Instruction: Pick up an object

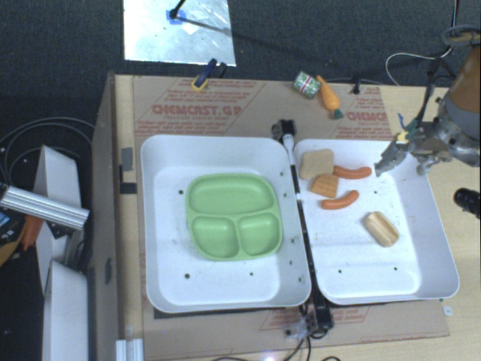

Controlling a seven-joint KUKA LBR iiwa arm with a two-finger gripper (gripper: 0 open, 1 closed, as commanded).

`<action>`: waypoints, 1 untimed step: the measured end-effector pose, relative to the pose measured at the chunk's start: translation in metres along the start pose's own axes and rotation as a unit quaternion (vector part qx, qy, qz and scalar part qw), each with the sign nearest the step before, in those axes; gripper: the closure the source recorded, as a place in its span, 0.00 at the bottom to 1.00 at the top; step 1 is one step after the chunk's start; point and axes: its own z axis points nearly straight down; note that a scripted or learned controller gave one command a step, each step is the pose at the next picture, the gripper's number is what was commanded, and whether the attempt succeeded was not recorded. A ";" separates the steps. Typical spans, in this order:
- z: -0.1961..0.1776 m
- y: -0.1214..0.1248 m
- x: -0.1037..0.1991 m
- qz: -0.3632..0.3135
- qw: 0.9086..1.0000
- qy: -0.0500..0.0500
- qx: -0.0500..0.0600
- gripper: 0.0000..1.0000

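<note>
The right bin [421,273] holds a tan bread slice [316,162], an orange toast piece [325,186], two orange sausages [352,172] [340,199] and a small bread roll [382,229]. My gripper [404,162] hangs over the bin's upper right part, just right of the upper sausage and apart from it. Its fingers are spread, it is open, and nothing sits between them. The roll lies well below the gripper toward the front.
In the left bin [161,277] lies a green divided plate [234,215]. A toy carrot [329,95] and a small can [307,83] rest on the cardboard behind the bins. A cable loops near the arm [458,104] at the upper right.
</note>
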 end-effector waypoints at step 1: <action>0.086 0.012 0.067 -0.001 1.000 0.001 0.002 0.00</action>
